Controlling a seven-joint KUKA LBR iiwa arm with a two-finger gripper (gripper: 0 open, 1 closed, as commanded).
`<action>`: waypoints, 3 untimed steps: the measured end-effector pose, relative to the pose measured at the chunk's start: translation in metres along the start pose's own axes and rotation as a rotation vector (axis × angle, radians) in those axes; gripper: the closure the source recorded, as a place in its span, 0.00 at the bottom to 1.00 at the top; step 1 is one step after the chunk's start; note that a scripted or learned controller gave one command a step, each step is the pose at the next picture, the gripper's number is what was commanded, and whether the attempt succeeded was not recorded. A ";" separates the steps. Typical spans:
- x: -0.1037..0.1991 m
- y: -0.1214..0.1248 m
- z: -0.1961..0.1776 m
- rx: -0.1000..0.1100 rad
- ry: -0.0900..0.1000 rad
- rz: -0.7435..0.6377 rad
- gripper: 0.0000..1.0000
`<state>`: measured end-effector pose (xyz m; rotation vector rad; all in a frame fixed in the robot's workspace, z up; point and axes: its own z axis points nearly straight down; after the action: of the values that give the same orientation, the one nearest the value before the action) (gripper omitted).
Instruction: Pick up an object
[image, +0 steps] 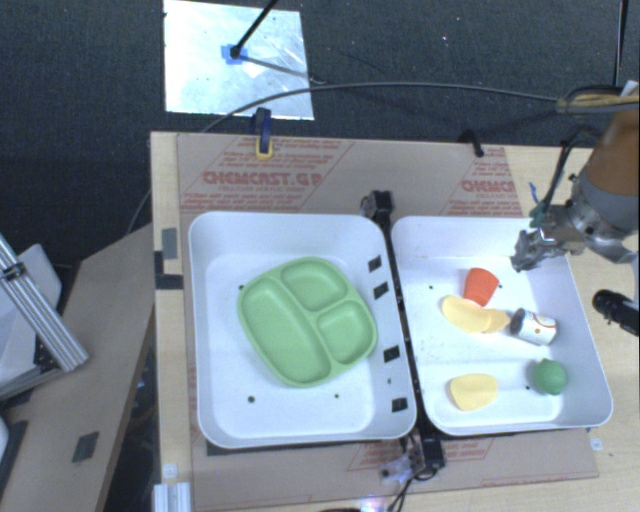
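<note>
The orange piece (481, 284) lies in the right bin (590, 400), nearest the gripper (527, 250); its long axis seems to run up-right to down-left, though it is small. Nothing is lifted yet: the gripper hovers up-right of it, and I cannot tell its state. Descent, grasp and lift remain. The left bin (215, 300) holds a green tray (305, 320).

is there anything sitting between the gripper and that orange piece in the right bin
Nothing visible does. The gripper is above the far right part of the right bin, and the orange piece lies just nearer and to its left, with only bare bin floor between. The yellow pieces sit beyond it, on the near side.
</note>
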<state>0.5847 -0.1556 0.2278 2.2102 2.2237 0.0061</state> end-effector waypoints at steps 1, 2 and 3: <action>0.000 0.001 -0.011 0.004 0.001 -0.001 1.00; 0.060 0.011 -0.002 0.005 0.003 -0.004 1.00; 0.114 0.034 0.003 0.004 0.003 -0.004 1.00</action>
<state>0.6180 -0.0410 0.2250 2.2090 2.2317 0.0049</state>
